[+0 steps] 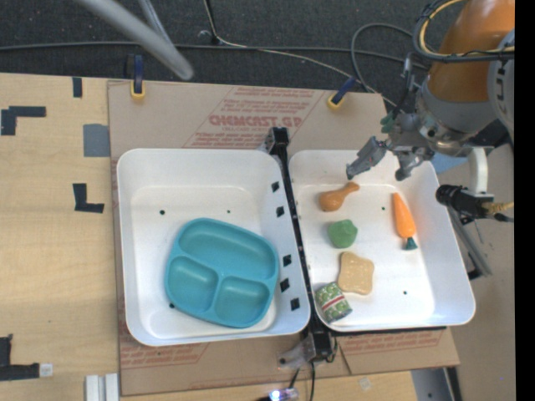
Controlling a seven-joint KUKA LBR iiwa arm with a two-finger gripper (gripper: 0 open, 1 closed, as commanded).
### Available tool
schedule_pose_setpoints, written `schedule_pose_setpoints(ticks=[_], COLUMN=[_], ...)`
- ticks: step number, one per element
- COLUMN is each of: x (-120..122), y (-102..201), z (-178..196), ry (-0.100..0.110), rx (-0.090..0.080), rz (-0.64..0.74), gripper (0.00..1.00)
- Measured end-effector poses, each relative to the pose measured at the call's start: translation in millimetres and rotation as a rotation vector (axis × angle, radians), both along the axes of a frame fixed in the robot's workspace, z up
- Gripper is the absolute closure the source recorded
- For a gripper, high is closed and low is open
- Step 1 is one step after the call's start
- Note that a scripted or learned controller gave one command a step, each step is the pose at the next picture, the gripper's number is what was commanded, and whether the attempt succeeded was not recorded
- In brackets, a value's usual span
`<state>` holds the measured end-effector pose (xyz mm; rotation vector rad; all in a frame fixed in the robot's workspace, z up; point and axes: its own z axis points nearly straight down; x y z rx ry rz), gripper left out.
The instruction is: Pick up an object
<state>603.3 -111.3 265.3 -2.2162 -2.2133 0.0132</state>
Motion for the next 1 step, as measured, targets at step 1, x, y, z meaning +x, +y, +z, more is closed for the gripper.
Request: schedule_pose_setpoints(ticks=[1], x=[2.0], y=[0.2], z=[6.5], ry=[-0.011], rx=[-0.001], rz=[0.003], gripper=[0.0])
